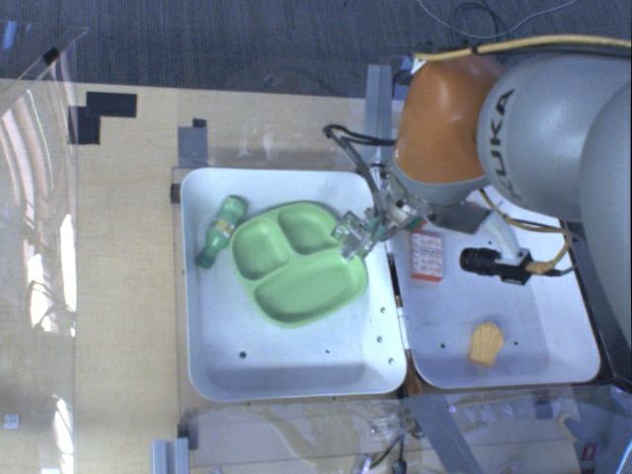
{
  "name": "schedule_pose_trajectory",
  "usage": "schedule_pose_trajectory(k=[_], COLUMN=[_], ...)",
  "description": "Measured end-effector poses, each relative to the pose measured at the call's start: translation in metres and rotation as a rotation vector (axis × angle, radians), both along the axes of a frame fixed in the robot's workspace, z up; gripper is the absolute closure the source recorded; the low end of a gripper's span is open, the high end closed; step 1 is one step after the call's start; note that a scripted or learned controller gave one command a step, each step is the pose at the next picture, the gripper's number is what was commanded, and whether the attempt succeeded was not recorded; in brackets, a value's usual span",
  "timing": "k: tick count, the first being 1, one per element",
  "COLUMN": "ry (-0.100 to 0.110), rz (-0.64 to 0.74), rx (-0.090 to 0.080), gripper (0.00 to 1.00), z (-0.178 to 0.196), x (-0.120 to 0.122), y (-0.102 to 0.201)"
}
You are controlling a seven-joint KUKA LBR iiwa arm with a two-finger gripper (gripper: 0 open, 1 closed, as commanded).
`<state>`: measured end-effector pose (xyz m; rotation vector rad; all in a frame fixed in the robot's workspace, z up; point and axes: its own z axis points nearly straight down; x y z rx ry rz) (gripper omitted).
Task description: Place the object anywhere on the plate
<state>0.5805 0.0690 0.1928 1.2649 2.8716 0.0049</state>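
1. While the gripper [357,235] hovers at the green plate's [296,265] three o'clock rim, I cannot tell what it pinches
2. A green bottle [219,229] lies at the plate's ten o'clock, touching
3. Judged step: placing; next, release over the plate

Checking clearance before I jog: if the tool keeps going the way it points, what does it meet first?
Most likely the right rim of the green plate: the tool points down-left just above it. Depth is hard to judge from this slant.
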Motion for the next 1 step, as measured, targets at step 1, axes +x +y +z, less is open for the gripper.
schedule_pose_trajectory(k=[1], ry=[-0.001], rz=[-0.001], rx=[0.000], gripper=[0.00], z=[0.0003], x=[0.0002], y=[-0.0005])
